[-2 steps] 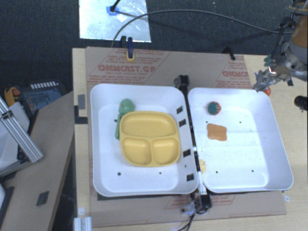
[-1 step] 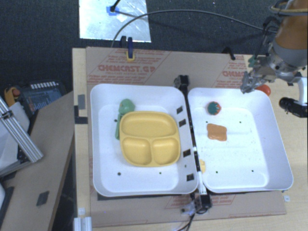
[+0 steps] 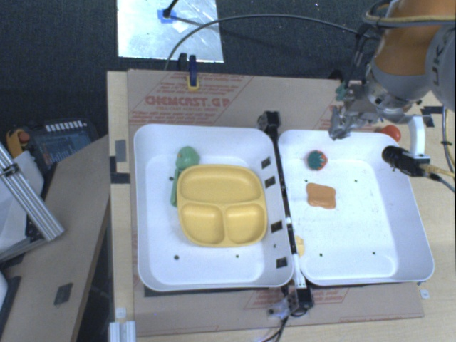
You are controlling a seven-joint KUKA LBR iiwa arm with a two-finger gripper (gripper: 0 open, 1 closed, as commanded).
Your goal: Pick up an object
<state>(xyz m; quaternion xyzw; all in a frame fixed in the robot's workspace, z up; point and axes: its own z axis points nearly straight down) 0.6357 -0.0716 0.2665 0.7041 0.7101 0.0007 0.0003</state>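
Note:
My gripper (image 3: 340, 128) hangs over the far edge of the right bin (image 3: 370, 251), below the grey arm with its orange band. A small teal and red ball (image 3: 316, 160) lies in that bin, a little to the near left of the gripper. An orange flat piece (image 3: 321, 195) lies nearer the bin's middle. A small red object (image 3: 390, 131) sits at the bin's far right rim, partly hidden by the arm. In the left bin (image 3: 153, 262) a yellow divided tray (image 3: 219, 204) rests beside a green object (image 3: 183, 164).
A black cylinder (image 3: 400, 159) on a mount juts over the right bin's right rim. A black hinge strip (image 3: 280, 191) runs between the bins. Cables arc behind the bench, and a silver sheet (image 3: 168, 18) lies beyond it.

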